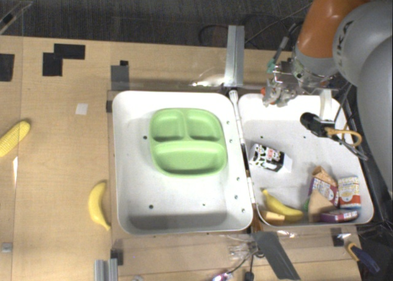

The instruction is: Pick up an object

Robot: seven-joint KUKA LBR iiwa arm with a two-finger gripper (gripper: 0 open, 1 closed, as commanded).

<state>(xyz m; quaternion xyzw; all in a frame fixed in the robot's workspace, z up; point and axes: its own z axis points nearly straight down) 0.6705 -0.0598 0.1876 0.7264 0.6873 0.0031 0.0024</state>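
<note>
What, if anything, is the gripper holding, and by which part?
Nothing can be seen held: the gripper hangs over the right bin's far edge, with no object visible between its fingers.

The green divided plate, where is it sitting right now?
In the camera view, the green divided plate lies flat in the left bin, toward its far half, across the divider from the small black-and-white carton in the right bin.

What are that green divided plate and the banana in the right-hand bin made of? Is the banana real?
The green plate looks like moulded plastic: one even colour, soft sheen, rounded compartment edges. The banana in the right bin is probably a plastic toy, judging by its flat, unblemished yellow, though from this view I cannot be sure.
</note>
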